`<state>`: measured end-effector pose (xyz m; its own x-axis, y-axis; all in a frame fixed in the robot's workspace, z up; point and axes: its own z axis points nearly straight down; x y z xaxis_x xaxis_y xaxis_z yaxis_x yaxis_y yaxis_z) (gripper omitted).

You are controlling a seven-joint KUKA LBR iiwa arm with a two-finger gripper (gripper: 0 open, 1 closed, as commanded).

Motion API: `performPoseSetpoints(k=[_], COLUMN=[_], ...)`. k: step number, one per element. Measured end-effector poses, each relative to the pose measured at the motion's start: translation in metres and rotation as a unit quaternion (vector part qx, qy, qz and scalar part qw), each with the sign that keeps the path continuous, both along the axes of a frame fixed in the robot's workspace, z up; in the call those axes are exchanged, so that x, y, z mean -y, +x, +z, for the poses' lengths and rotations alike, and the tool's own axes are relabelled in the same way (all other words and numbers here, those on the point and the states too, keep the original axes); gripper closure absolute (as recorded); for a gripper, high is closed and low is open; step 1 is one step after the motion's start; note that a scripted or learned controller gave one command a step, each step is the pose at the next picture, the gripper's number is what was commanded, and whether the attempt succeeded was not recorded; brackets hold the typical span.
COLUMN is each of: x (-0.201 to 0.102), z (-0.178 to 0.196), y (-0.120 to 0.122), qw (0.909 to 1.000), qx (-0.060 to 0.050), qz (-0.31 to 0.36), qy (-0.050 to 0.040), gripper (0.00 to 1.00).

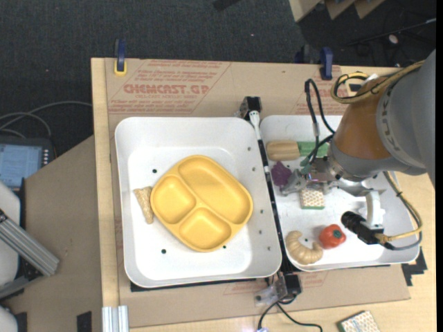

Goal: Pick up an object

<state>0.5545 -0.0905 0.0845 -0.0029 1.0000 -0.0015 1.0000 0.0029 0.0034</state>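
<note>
Holding yellow tray (201,201), left bin (131,144), right bin (346,254) (croissant (303,249), tomato (332,235))

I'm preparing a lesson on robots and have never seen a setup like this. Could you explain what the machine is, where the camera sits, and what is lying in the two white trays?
This is one picture, taken by a fixed camera above the bench, looking down at a slant. The grey machine with the orange band is a robot arm reaching in from the right; its gripper hangs over the right bin. That bin holds toy food: a croissant, a tomato, a waffle square, a purple piece, a tan block and something green. The left bin holds a yellow divided plate with a cracker beside it. Nothing is visibly held.
</note>
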Motion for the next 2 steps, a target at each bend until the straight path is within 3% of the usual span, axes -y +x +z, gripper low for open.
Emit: performPoseSetpoints(k=[1,2], x=[0.001,-0.058], z=[0.010,0.107], y=[0.000,0.065], qw=[1.0000,1.0000], qx=[0.001,0.006], qz=[-0.001,0.002], qy=[-0.0007,0.0006], gripper=[1.00,1.00])
